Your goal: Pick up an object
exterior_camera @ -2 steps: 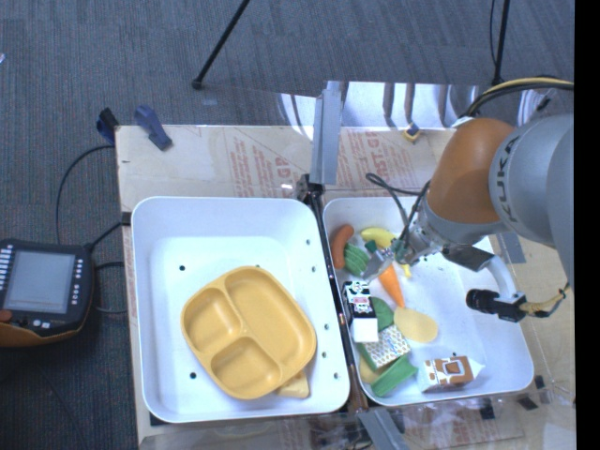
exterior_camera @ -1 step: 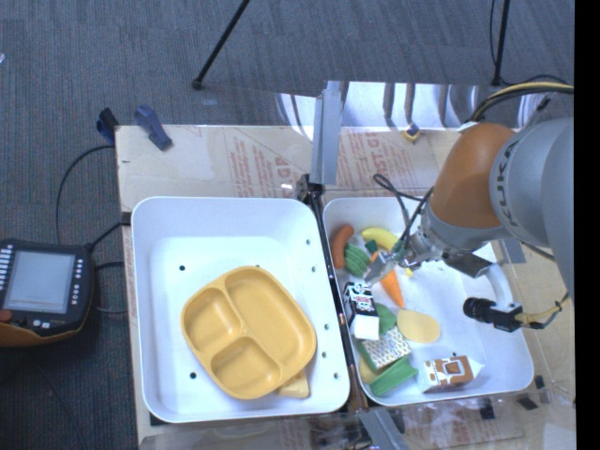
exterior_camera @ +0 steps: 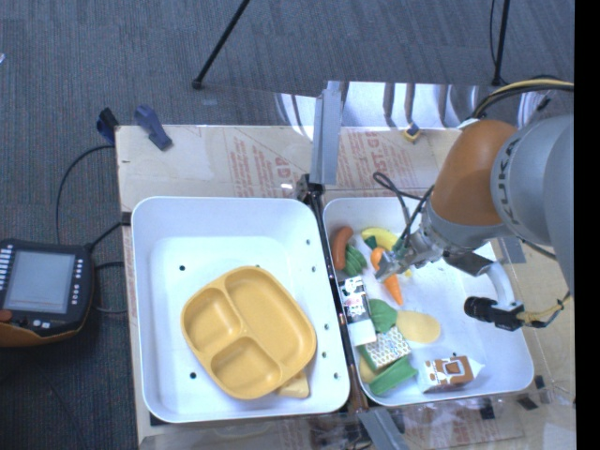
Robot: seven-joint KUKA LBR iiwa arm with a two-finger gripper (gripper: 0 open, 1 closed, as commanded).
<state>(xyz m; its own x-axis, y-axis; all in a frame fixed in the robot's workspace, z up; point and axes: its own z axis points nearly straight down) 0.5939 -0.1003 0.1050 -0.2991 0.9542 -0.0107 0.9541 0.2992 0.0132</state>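
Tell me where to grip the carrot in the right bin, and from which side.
Probably the carrot at its thicker upper end, where the gripper hovers, coming straight down with the fingers across its width. It lies flat and tapers to a point toward the yellow disc; the green pieces crowd its left side.

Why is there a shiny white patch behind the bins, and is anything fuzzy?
Camera view: the shiny metal strip behind the bench glares white with reflected light; the small toys in the right white bin look soft and fuzzy; the yellow divided plastic plate is evenly lit.
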